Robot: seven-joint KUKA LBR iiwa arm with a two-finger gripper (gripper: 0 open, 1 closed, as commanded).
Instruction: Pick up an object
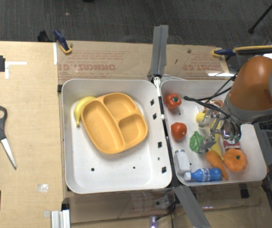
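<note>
Hard to tell whether end effector (215,136) is apart or together. Hovering low in right bin (254,175), among green item (197,140), carrot (215,161) and orange fruit (235,159). Best to centre on one piece, descend straight, avoid neighbours.

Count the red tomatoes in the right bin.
2. One tomato lies near the bin's far left corner; the other tomato sits just nearer the camera, beside the green item. The arm covers part of the bin, so more may be hidden.
</note>
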